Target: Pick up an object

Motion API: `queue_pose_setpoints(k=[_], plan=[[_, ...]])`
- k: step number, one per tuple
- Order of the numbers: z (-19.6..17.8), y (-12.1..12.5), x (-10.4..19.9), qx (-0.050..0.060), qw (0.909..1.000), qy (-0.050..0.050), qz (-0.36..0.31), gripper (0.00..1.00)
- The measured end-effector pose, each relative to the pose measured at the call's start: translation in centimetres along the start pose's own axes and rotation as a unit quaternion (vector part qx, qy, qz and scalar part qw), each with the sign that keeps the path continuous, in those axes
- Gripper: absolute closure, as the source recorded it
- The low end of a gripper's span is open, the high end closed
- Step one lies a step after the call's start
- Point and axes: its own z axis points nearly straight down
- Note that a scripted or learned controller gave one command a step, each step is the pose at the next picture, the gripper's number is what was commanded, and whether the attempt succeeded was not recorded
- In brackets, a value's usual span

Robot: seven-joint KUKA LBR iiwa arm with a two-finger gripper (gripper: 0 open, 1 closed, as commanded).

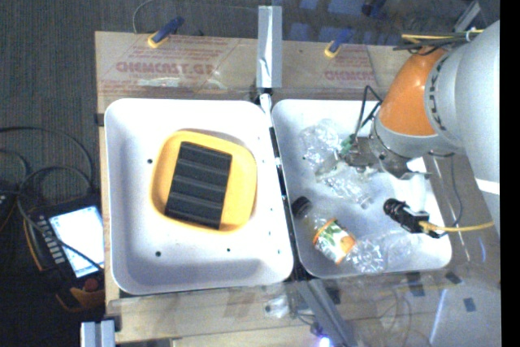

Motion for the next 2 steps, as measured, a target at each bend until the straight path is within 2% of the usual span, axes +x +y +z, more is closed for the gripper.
queue_pose_setpoints(k=[1, 2], plan=[[0.0, 0.0, 0.0, 0.000, 1.0000, 0.000, 0.000, 0.00], [0.2, 8.4, 1.3, 0.002, 1.0000, -0.003, -0.004, 0.00]])
